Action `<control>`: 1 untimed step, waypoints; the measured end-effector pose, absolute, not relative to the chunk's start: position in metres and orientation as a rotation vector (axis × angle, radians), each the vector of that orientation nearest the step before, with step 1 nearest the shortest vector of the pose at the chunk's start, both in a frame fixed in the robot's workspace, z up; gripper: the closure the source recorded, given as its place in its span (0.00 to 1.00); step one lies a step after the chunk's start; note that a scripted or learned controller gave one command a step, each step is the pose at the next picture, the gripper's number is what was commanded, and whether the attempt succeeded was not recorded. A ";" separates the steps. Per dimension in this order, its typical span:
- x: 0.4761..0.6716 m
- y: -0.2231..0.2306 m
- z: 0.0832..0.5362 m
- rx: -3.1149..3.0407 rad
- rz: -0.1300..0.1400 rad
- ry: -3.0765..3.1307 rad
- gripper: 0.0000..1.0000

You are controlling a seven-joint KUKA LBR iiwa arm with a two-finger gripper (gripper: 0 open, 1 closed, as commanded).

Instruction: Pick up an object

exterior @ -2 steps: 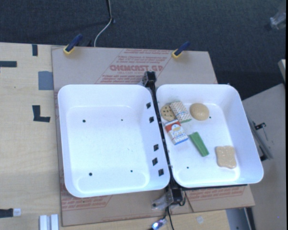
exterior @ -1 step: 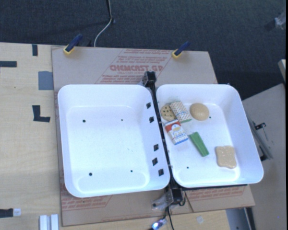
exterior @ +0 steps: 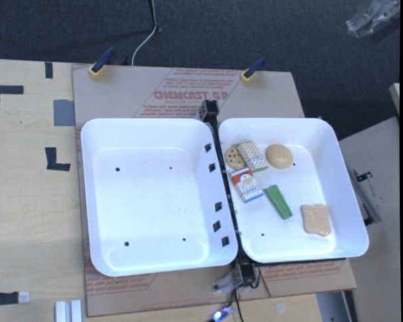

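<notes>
The right bin [exterior: 336, 180] is a shallow tray of smooth white plastic with rounded corners and a raised rim, and it holds every loose item on the bench. Against its left wall lies a round cookie [exterior: 234, 157], pale tan with dark specks. Touching the cookie's right side is a small carton [exterior: 252, 155], boxy, patterned in light checks; its print is too small to read. Right of that carton, near the bin's far wall, sits a bun [exterior: 279, 155], a smooth domed round in golden tan. Toward the bin's centre lies a second box [exterior: 247, 185], flat and rectangular, white with red at one end and blue at the other, its lettering illegible. Just beside it on the right is a green block [exterior: 279, 201], a matte, slim bar lying at a slant. Near the bin's right front corner rests a slice of toast [exterior: 316, 219], beige, squarish with soft edges.

The left bin [exterior: 94, 200], of the same white plastic, touches the right bin along a seam set with black clips. Both rest on a cardboard sheet [exterior: 181, 96] printed in red with "CHEMCAST GP".

Well beyond the right bin's far right corner, over dark carpet, the gripper [exterior: 375, 11] appears as a blurred grey metal shape; whether its jaws are apart or together cannot be told.
</notes>
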State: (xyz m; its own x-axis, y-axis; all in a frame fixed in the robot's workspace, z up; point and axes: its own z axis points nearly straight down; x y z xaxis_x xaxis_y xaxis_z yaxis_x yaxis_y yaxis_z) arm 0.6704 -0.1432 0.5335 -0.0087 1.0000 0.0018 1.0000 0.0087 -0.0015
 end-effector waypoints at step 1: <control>0.669 -0.196 0.532 -2.223 0.004 -2.219 1.00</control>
State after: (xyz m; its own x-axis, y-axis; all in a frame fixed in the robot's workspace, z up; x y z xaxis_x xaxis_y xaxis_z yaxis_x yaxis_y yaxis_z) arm 0.6693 -0.1958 0.5323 0.0016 1.0000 -0.0015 1.0000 -0.0017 -0.0025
